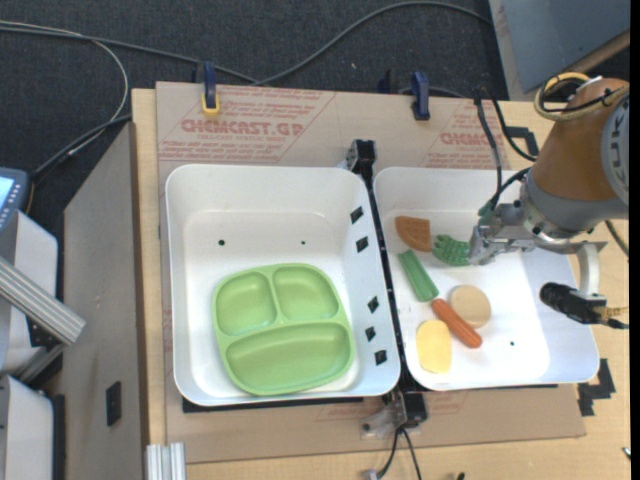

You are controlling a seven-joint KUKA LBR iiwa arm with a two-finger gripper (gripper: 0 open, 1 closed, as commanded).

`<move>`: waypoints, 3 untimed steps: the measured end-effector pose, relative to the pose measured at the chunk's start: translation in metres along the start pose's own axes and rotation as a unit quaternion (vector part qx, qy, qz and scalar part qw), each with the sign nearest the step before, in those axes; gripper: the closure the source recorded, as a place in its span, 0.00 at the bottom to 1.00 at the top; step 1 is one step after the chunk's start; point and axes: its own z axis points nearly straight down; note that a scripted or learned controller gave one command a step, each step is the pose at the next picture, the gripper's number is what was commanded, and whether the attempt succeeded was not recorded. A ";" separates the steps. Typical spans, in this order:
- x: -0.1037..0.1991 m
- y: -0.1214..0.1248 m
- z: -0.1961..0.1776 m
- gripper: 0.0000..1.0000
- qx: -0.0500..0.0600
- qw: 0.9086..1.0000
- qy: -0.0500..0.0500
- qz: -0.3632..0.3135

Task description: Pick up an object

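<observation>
Two shallow white bins are seen side by side on the counter [300, 108]. In the left bin [190, 268] a green divided plate [285, 326] is lain toward the bin's 6 o'clock edge. The right bin [530, 348] holds the loose objects: a brown wedge-shaped piece [414, 233] at about 10 o'clock of the bin, a green pod-like piece [419, 275] just below it, an orange carrot-like stick [458, 323] touching a round tan bun-like object [471, 303] near the bin's middle, and a yellow rounded piece [434, 347] at 7 o'clock.

The grey arm with its orange band [575, 153] is brought in from 3 o'clock, and the gripper [478, 248] is lowered over the bin's upper half. A dark green, leafy-looking object [451, 249] is seen directly at the gripper's tip, toward 9 o'clock of it, just beside the brown wedge. Whether the fingers are spread or closed, and whether the green object is gripped between them, cannot be told from this view.
</observation>
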 end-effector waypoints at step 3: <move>0.048 -0.005 -0.094 1.00 0.003 1.000 0.002 -0.003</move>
